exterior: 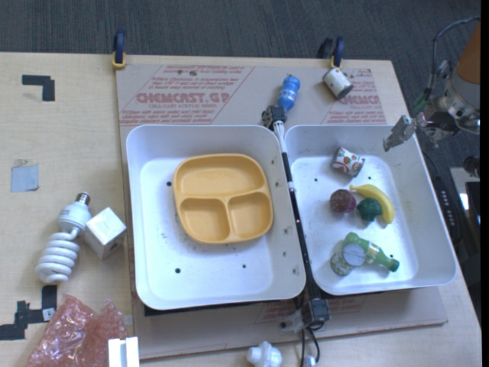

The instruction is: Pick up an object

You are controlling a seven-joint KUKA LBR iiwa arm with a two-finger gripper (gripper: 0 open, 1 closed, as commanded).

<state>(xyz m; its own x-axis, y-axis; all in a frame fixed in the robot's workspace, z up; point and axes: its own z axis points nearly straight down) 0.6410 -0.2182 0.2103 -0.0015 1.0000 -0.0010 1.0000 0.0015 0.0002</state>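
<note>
Tool above right bin rim

Arm beside the right bin: orange band above grey wrist, thin cables looped alongside, metallic grey gripper fitted.

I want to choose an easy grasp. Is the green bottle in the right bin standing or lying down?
Lying down. The bottle rests on its side on the right bin floor, cap pointing toward the bin's near right corner.
</note>
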